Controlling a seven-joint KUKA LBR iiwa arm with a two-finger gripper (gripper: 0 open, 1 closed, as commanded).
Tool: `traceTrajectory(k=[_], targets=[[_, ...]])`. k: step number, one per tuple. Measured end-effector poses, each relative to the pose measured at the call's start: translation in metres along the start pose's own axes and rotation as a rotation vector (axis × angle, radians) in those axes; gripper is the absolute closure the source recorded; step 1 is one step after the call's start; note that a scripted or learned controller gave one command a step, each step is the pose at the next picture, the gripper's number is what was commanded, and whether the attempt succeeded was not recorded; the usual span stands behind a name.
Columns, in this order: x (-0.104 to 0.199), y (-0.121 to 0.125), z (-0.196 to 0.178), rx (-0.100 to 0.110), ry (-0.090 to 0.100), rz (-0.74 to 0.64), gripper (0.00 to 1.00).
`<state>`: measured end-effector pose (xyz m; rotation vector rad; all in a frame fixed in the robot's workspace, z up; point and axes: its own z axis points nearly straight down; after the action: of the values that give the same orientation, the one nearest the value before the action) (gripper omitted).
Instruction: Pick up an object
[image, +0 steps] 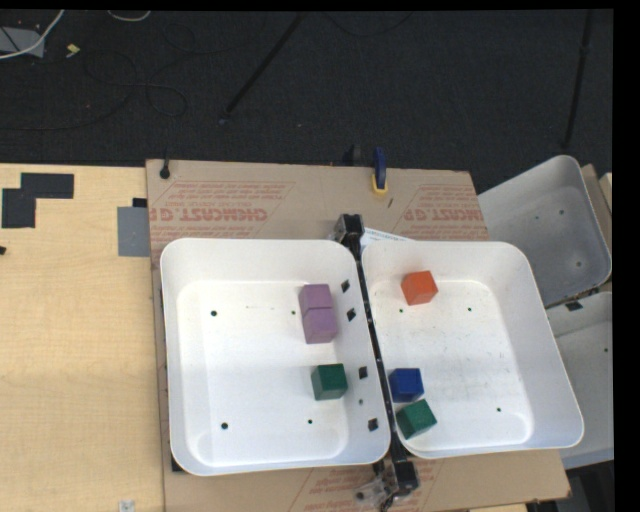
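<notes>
White plastic forms two shallow bins set side by side on a sheet of brown cardboard, seen from above at a slant. The left bin holds a purple block near its middle and a dark green cube below it, both close to the dividing edge. The right bin holds an orange cube toward the top, and lower down a blue cube touching a green cube. How wide the gripper stands, or whether it has anything, cannot be told from this view. Nothing has been lifted yet. The orange cube looks the easiest choice, since it sits well apart from the others and from the walls. The blue and green pair, pressed together by the divider, would likely crowd a grasp.
</notes>
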<state>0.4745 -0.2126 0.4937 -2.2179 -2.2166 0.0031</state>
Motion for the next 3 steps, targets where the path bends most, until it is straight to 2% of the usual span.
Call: traceTrajectory(k=[1, 2, 3], targets=[[-0.001, 0.04, -0.046, -0.008, -0.005, -0.002, 1.0], [0.0, 0.003, -0.01, 0.0, 0.0, 0.0, 1.0], [-0.001, 0.024, -0.046, -0.008, -0.004, -0.001, 1.0]])
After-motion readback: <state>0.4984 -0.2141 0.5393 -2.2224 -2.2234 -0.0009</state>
